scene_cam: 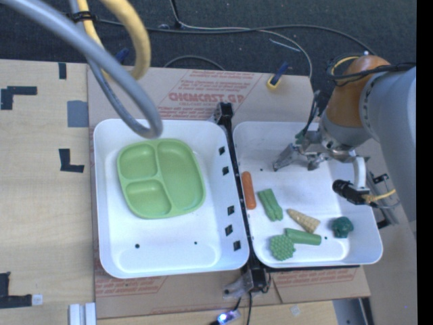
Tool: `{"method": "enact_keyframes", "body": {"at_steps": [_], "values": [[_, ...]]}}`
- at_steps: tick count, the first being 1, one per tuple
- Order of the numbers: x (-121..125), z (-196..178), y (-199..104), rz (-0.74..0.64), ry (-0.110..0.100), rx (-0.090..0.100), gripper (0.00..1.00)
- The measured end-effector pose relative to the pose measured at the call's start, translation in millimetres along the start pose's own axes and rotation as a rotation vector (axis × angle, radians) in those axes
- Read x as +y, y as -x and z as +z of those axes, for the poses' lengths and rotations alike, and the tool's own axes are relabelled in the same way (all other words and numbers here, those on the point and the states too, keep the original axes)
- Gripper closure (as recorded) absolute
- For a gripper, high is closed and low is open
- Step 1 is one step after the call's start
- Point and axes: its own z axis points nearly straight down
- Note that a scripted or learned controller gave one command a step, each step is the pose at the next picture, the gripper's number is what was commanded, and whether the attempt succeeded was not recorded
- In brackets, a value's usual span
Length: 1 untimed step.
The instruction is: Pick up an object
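While the arm reaches in over the right bin (pixel 352 252), its hand (pixel 287 160) hovers with fingers spread and nothing between them, seemingly poised above bare bin floor before choosing a toy. The likeliest pick, a slim orange carrot (pixel 249 189), lies flat against the bin's left wall, near a ridged green pickle (pixel 270 204).

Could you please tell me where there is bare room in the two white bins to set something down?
The left white bin has a bare strip below the green divided plastic plate. The right white bin is bare along its upper edge. Its lower half is crowded: orange carrot, green ridged block, yellow cone, green brush, dark green lump.
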Motion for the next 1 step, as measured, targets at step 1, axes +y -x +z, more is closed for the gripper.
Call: {"method": "enact_keyframes", "body": {"at_steps": [1], "values": [[1.7, -14.7, 0.5, 0.000, 0.004, -0.001, 1.00]]}}
